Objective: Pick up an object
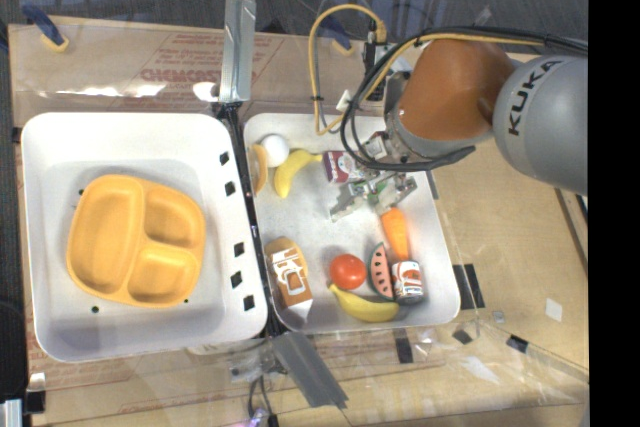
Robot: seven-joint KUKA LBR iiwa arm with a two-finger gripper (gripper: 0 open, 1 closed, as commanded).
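Observation:
My gripper (pixel 362 198) hangs over the upper middle of the right bin (pixel 300 320), below the orange wrist band. Its metal fingers point down-left, beside an orange carrot (pixel 396 233) and just below a dark red packet (pixel 338 166). Nothing shows between the fingers. A yellow banana (pixel 288 170) and a white egg (pixel 273 150) lie at the bin's upper left. Along the front lie a brown carton (pixel 288 273), a red tomato (pixel 347 270), a second banana (pixel 365 305), a watermelon slice (pixel 382 269) and a small can (pixel 407 280).
The left bin (pixel 50 165) holds a yellow divided plate (pixel 135 240). A yellow cable (pixel 325 45) and black cables loop behind the right bin near the wrist. A grey metal bar (pixel 238 50) stands at the back between the bins.

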